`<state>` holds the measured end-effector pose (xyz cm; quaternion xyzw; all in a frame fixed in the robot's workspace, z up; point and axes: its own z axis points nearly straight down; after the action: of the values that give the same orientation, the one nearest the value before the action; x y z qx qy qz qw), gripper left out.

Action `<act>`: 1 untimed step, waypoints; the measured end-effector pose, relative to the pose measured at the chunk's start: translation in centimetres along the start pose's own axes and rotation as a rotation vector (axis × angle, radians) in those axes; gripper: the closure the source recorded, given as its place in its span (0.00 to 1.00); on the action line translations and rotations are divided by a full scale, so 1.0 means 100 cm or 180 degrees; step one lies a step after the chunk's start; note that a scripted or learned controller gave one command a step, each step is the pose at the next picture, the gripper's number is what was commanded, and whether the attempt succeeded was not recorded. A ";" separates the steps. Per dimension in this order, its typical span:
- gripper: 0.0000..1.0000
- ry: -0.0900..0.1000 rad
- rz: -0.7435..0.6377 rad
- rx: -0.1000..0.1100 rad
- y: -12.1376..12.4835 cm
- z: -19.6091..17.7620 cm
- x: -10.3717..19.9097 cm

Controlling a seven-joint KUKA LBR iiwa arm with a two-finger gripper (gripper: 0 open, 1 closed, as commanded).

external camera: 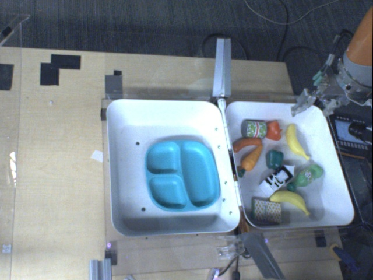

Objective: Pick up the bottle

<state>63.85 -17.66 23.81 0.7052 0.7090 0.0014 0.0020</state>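
Above the far right corner of the right-hand shallow white bin [344, 212], the grey two-finger gripper [309, 101] hung at the end of the grey arm with its orange band [358, 54]. Whether it was apart or together could not be told from this slanted overhead view, and nothing showed in its grasp.

The bin held a jumble of small things. At its far side lay a short cylindrical bottle with a green-and-white label and a red cap [260, 129], resting on its side, cap pointing right. Just near of it lay an orange carrot-shaped toy [249, 156] and a reddish one touching it. A yellow banana [296, 142] lay just right of the cap. Further near sat a dark teal block [274, 158], a black-and-white box [278, 177], a green round fruit [307, 175], a second yellow banana [291, 200] and a grey mesh sponge [267, 210].

The left white bin [122, 156] held a blue divided plastic tray [180, 174]. Both bins sat on the pale wooden tabletop [52, 156].

The step in hand appeared to be the approach. A good grasp would likely come straight down over the bottle's middle, closing across its width from far to near, keeping clear of the banana at the cap and the carrot toys alongside. Being round, the bottle could roll if nudged off-centre.
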 end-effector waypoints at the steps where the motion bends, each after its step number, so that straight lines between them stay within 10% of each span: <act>1: 0.00 -0.0004 -0.0377 -0.0005 -0.080 0.006 -0.028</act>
<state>55.88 -20.46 23.16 0.6620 0.7495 0.0015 0.0030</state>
